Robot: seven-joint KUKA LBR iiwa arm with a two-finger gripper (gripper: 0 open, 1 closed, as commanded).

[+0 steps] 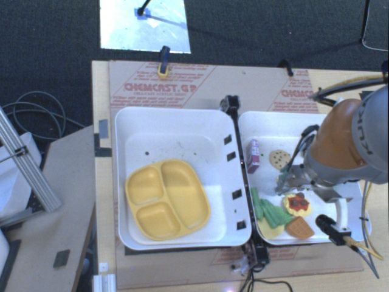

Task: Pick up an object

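The right bin (267, 126) holds several small items. A pink and purple bottle (253, 154) lies near its left wall, and a round speckled cookie (279, 158) sits just right of it. Along the front are a green leafy piece (264, 210), a yellow round piece with a red top (297, 204) and a brown waffle-like wedge (299, 227). My gripper (288, 182) hangs low over the middle of this bin, below the cookie and just above and left of the red-topped piece. I see nothing held in it.
The left bin (176, 123) holds a yellow divided plate (166, 197) in its front half. The dark divider (238, 163) between the bins carries black clips. My grey and orange arm (346, 142) covers the right bin's right side.
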